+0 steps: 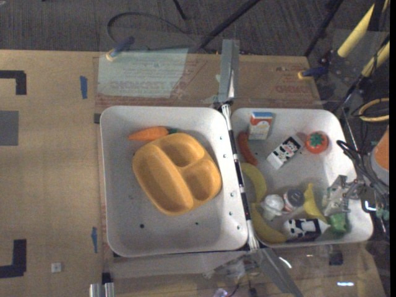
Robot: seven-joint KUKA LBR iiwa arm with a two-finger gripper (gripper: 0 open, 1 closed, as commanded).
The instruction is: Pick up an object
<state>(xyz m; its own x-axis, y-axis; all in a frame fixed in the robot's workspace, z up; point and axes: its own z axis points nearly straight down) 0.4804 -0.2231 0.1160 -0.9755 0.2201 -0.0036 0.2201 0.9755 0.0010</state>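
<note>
We see two white bins side by side on the bench (49, 166). The left bin (117, 228) holds a yellow divided plate (176, 172) with a toy carrot (148, 133) touching its upper edge. The right bin (334, 125) is crowded: a small carton (261, 125) at the top, a milk carton (284, 151) below it, a toy tomato (317, 142) to their right, a banana (257, 184) along the left wall, and a cow-patterned carton (303, 228) near the bottom. The tool (344, 194) sits low over the right bin's lower right part, beside a green piece (338, 223). We cannot tell whether it is open or closed, nor whether it holds anything.
</note>
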